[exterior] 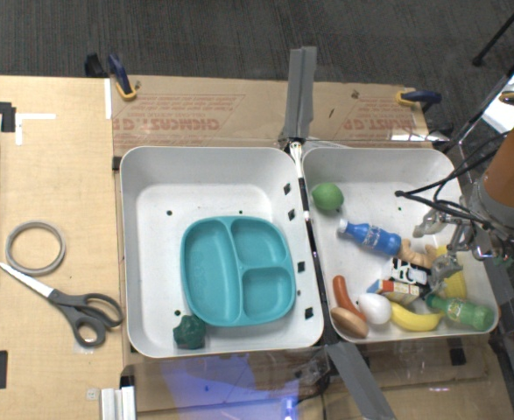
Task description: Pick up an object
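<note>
Metal gripper (443, 250) sits low over the right side of the right bin (362, 160), amid cables; cannot tell whether it is clenched or released, nothing seen held. Pile of objects lies just below and left of it: yellow banana (414, 319), long axis roughly left-right, white egg (375, 309), green bottle (462, 311), black-and-white box (407, 274). Blue bottle (372, 237) lies left of gripper, tilted, cap to the upper left. Green ball (327, 197) further left near bin divider, apart from clutter. Red sausage (344, 294) and brown potato (348, 323) at bottom left. Crowding likely hampers a clean grasp. Left bin (151, 182) has teal tray (237, 270), dark green lump (189, 332)
</note>
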You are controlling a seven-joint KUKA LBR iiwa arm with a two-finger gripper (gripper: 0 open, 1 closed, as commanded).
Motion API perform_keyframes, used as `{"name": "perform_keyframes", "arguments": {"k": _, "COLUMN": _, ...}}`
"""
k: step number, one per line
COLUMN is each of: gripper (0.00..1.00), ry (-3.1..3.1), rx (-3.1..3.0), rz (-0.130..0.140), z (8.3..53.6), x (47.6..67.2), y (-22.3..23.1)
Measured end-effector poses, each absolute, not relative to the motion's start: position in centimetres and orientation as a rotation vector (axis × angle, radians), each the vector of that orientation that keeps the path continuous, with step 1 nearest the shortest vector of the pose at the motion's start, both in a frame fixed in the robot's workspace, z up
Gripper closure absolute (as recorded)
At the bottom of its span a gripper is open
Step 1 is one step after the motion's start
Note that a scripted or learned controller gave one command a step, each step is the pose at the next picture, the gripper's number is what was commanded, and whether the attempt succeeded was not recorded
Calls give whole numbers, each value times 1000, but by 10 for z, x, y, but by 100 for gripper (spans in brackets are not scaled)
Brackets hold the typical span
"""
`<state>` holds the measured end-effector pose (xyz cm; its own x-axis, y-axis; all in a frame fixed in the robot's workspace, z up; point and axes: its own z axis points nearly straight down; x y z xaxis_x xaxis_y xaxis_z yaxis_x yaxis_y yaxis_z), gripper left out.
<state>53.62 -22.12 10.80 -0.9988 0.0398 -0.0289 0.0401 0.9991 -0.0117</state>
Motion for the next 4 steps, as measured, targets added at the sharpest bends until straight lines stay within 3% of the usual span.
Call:
{"name": "perform_keyframes", "arguments": {"k": 1, "gripper": 0, "ry": 3111, "rx": 39, "rz": -11, "z": 107, "x": 538, "y": -149}}
{"name": "perform_keyframes", "arguments": {"k": 2, "gripper": 0, "ry": 3111, "rx": 3, "rz": -11, "z": 108, "x": 604, "y": -103}}
{"name": "perform_keyframes", "arguments": {"k": 3, "gripper": 0, "ry": 3080, "rx": -451, "rz": -19, "z": 108, "x": 591, "y": -194}}
{"name": "perform_keyframes", "arguments": {"k": 4, "gripper": 0, "ry": 3097, "rx": -297, "rz": -16, "z": 107, "x": 545, "y": -222}}
